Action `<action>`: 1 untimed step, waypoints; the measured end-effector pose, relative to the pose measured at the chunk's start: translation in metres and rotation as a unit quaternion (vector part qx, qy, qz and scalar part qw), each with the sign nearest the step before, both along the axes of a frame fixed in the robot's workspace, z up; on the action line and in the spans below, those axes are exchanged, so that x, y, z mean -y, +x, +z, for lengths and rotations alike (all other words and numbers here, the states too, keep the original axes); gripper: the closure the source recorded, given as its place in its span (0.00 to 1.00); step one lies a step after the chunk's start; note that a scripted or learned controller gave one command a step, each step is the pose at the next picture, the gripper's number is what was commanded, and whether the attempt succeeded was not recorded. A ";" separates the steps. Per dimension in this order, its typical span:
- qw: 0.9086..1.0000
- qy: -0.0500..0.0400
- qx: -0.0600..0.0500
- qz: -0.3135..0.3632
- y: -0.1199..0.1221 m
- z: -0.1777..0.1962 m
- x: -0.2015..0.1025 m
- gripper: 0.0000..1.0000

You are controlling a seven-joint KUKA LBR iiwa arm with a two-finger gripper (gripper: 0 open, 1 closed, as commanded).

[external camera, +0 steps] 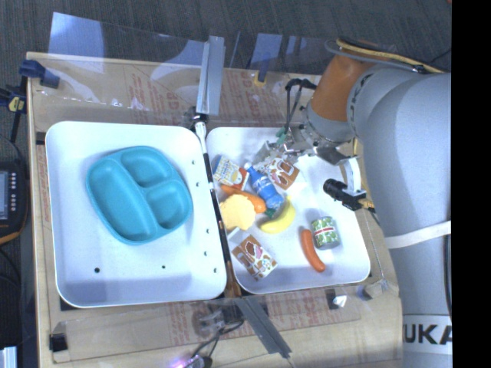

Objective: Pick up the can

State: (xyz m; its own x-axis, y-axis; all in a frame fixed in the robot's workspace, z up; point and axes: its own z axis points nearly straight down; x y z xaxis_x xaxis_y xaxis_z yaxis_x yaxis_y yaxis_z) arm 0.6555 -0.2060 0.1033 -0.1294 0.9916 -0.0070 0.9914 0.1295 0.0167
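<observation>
- A wooden tabletop (115,324) is sitting on a dark carpeted floor and carrying two shallow white bins side by side, with a metal divider strip running between them.
- The left bin (77,274) is holding a blue sectioned plate (138,192) with three compartments, lying flat near the bin's middle.
- The right bin (349,271) is carrying a scatter of small things — most of them crowding its upper-left half.
- The can (325,232), green-labelled with a red patch, is lying toward the bin's right side, just beside the upper end of a red sausage (311,251) and well apart from the pile.
- A yellow banana (278,221) is curving just left of the can, near an orange piece (244,202) and a pale yellow lump (235,215).
- A blue bottle (265,190) is lying tilted in the pile, between a small printed packet (228,170) and a brown-and-white packet (285,174).
- Another printed packet (255,256) is lying near the bin's lower edge, apart from the rest.
- The grey arm (403,167) is reaching in from the right, its orange band showing above the wrist.
- The tool (278,149) is hanging low over the pile's upper end, near the brown-and-white packet and well apart from the can — whether it is apart or together, I cannot tell.
</observation>
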 end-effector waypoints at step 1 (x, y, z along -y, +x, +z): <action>1.000 0.000 0.001 -0.014 -0.011 0.001 -0.007 0.00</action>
State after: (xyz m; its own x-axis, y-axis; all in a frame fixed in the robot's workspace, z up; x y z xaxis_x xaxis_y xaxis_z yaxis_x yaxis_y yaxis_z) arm 0.6441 -0.1992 0.1038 -0.1013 0.9948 -0.0067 0.9947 0.1014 0.0195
